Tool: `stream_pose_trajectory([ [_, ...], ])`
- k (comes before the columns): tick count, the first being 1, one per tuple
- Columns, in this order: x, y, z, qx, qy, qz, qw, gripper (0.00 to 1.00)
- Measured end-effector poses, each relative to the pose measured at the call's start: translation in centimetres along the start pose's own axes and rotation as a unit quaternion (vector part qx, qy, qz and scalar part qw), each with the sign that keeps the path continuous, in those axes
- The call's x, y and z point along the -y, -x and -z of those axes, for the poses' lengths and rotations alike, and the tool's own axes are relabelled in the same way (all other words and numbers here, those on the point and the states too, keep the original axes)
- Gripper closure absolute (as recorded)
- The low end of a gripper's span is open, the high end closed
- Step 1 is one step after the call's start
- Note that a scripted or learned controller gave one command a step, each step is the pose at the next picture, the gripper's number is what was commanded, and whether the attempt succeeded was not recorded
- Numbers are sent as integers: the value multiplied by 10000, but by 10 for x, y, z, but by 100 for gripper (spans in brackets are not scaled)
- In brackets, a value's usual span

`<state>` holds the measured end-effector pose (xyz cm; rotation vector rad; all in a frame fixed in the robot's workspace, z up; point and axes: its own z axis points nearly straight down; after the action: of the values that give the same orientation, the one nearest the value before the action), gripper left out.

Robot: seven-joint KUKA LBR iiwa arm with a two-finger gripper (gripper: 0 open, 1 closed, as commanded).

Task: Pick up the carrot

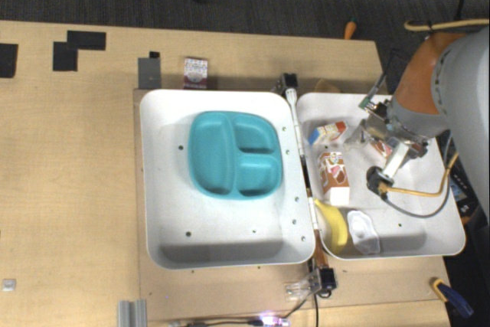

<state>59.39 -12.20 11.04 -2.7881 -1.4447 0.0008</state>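
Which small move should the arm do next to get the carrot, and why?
Probably lift the end effector and draw it back rightward. It covers part of the right bin; beside it lie a banana, a brown packet and a small carton, so the carrot may be underneath.

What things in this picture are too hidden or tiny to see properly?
- Carrot: in the camera view I cannot pick it out in the right bin; the arm covers part of that bin.
- Gripper: too small and cluttered to tell its state.
- Small carton: its print is too small to read.
- White object beside the banana: too blurred to name.
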Motion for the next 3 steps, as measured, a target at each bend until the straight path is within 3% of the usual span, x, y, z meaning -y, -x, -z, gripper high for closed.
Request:
stream_pose_trajectory([
  [1, -56, -3, -26, -1, 7, -134, 9999, 0],
  [2, -9, -44, -25, -12, 2, -1224, 9925, 0],
  [3, -50, -14, 26, -12, 35, -887, 9961, 0],
])
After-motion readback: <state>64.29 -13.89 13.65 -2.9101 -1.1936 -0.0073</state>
